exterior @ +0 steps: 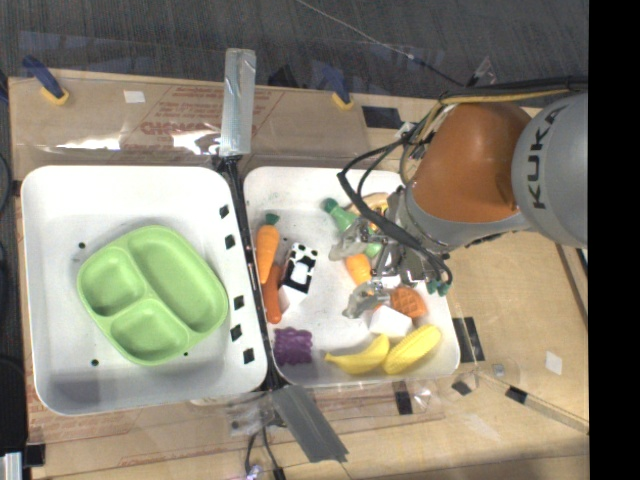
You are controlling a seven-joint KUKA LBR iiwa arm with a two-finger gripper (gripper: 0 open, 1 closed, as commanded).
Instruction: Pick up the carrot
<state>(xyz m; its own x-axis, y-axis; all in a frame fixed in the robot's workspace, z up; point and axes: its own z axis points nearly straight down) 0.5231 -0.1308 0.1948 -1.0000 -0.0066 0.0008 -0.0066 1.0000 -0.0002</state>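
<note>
**Bins: two, side by side; one carrot, not held**

Left bin (40, 268): one green divided plate (150, 293), three compartments. Right bin (300, 183): one carrot (267, 268) lying lengthwise against its left wall, green top toward the far side. One black-and-white block (299, 267) just beside it. One purple grape bunch (293, 344) at the near edge. One banana (362, 356) and one yellow lemon-like piece (413, 349) touching. Gripper (372, 280) low over clutter at right, well apart from carrot; finger spread cannot be told.
</note>
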